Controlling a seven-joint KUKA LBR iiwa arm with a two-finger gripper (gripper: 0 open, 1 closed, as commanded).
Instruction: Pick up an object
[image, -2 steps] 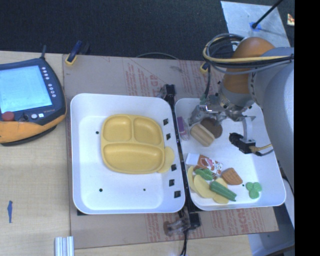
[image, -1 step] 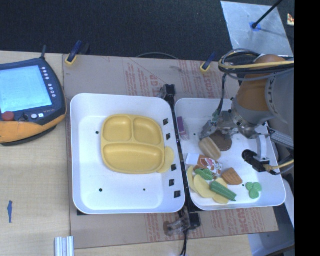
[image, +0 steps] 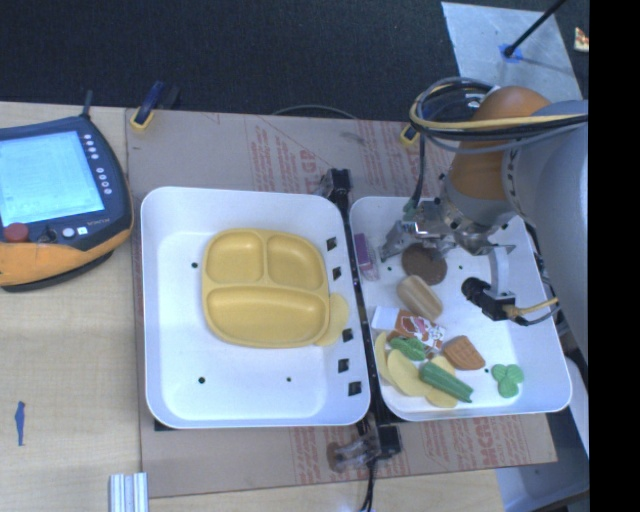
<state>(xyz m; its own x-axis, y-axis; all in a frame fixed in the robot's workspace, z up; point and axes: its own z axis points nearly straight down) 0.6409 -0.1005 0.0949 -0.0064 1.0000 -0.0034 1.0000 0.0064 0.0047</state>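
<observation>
Nearest the camera, at the right bin's (image: 548, 395) front edge, lies a heap of small plastic toy foods: a green bean pod (image: 443, 381) on yellow slices (image: 403, 372), a green pea cluster (image: 507, 378), and an orange-brown wedge (image: 463, 352). Behind them sit a tan bread roll (image: 420, 296) and a brown round disc (image: 425, 265). The gripper (image: 432, 236) hangs low over the bin's back, just above the disc; whether its fingers are wide or narrow, I cannot tell. These pieces look light, rigid and slick; the roll probably offers the best hold across its narrow middle. A yellow divided tray (image: 266, 288) fills the left bin (image: 165, 330).
</observation>
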